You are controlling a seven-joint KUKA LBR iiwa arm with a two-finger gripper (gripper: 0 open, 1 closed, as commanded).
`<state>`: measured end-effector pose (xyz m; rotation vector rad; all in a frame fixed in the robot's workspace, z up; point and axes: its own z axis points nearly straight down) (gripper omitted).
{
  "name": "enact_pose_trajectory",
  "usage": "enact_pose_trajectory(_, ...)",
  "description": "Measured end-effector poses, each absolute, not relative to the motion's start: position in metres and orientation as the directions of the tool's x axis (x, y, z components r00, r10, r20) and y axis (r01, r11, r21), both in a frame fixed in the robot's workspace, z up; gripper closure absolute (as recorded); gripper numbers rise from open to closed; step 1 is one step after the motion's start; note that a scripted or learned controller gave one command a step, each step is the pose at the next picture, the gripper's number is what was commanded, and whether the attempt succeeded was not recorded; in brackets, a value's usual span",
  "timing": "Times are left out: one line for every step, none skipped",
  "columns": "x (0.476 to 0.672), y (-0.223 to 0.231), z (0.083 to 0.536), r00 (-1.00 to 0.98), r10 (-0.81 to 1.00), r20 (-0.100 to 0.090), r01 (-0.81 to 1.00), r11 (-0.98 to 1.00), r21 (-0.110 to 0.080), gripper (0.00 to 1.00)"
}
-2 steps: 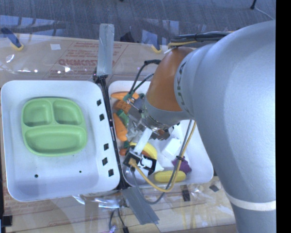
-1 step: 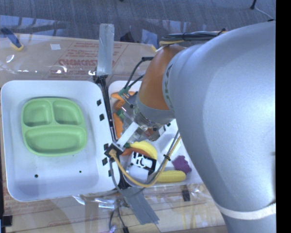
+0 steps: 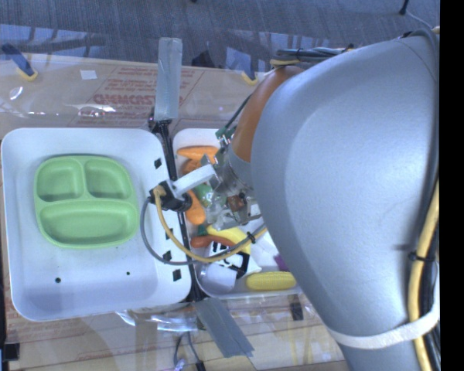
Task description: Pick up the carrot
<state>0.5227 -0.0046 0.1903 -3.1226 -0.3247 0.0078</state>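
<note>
on the bench [image 3: 77, 91], the arm [image 3: 348, 176] hides most of the right bin [image 3: 187, 139]; the gripper [image 3: 216, 195] sits among orange pieces [image 3: 195, 152], its opening impossible to tell.

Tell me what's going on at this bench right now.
The grey arm hangs over the right bin, with its gripper low among the toy food there. Several orange things lie around it. An orange piece at the bin's far end may be the carrot. A yellow corn cob lies at the near end. Whether the gripper holds anything cannot be told from here. The left bin holds a green divided plate.
</note>
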Motion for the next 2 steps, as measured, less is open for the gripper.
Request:
enact_pose_trajectory(0.497, 0.054, 0.190, 0.977, 0.213, -0.006, 0.213, -0.977, -0.003, 0.00)
enact_pose_trajectory(0.473, 0.118, 0.111, 0.977, 0.212, -0.013, 0.212, -0.977, -0.003, 0.00)
